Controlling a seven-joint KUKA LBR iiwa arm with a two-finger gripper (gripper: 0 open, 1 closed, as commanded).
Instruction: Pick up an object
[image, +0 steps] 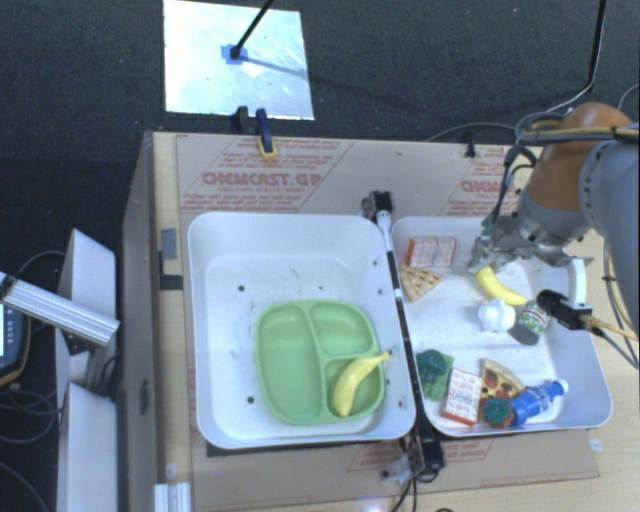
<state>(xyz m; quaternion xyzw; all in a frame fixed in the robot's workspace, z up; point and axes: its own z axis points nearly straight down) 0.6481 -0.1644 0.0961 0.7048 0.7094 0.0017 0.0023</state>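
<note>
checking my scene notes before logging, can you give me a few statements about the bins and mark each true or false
1. A banana lies in the green plate in the left bin. True.
2. The green plate sits in the right bin. False: it is in the left bin.
3. A second banana lies in the right bin, just below the tool. True.
4. The blue bottle stands upright in the left bin. False: it lies on its side in the right bin, near the front corner.
5. The broccoli lies in the right bin by the divider. True.
</note>
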